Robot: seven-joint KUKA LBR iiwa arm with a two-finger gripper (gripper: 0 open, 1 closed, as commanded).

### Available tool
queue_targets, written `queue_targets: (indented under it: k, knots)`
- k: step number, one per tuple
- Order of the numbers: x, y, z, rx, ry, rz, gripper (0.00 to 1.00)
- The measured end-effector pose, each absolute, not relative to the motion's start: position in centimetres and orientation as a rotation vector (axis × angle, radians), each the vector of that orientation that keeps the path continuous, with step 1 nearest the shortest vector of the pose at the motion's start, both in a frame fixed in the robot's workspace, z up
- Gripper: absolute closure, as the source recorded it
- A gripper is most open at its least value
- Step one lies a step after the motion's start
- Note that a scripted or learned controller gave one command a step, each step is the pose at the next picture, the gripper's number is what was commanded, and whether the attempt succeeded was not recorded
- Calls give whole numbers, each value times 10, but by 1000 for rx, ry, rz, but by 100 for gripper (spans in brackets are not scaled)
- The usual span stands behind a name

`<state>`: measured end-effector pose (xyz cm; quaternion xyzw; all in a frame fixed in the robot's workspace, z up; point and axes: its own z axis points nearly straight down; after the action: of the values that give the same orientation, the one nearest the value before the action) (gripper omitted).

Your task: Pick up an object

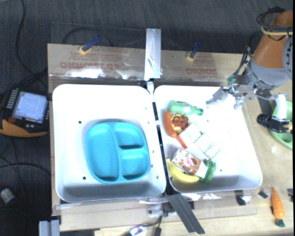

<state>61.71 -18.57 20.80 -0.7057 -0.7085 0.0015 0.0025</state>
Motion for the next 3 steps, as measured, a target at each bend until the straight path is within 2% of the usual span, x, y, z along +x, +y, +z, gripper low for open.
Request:
queue_targets:
  k: [1, 2, 3]
  knots:
    - [604, -123, 219, -2059, -2369, 6, 0]
    - [568, -116, 92, -2000, -2422, 0, 0]
    - [568, -117, 98, -1998, -2418, 4, 100]
